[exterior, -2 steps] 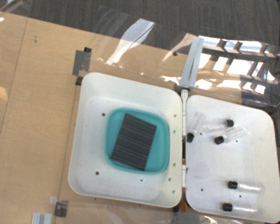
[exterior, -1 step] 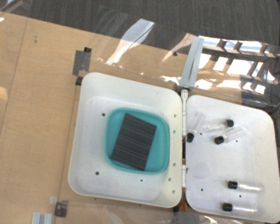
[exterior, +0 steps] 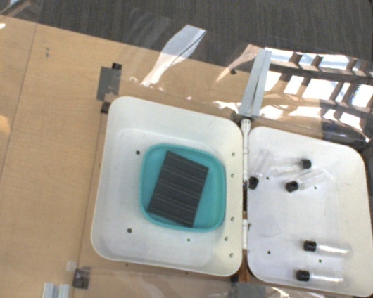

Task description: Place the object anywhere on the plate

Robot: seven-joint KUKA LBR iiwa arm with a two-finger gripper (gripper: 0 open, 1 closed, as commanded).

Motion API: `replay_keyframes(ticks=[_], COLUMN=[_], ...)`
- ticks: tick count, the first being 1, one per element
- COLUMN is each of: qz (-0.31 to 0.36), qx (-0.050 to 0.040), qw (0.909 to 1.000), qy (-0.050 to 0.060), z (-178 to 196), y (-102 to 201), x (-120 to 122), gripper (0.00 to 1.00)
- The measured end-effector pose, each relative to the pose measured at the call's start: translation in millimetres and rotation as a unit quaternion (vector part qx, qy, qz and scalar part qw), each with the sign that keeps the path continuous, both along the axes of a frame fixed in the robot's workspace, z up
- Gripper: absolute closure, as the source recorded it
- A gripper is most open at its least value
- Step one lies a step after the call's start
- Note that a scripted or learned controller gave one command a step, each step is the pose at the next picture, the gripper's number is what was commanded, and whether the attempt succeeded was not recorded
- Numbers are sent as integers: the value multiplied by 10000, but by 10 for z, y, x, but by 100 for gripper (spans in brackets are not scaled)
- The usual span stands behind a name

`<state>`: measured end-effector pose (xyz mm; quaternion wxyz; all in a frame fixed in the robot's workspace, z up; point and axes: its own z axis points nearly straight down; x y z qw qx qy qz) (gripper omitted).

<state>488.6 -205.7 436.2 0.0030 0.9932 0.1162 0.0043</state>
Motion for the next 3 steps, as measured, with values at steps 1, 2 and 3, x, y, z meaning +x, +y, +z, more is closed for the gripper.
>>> replay_keyframes(ticks=[1,2,3], qz=[-117,-116,-114], qx=[2,2,1], qw=[9999,9999,9999], qy=[-1,0,3], z=[0,0,-1], y=[0,1,2], x=[0,0,0], gripper=[0,0,0])
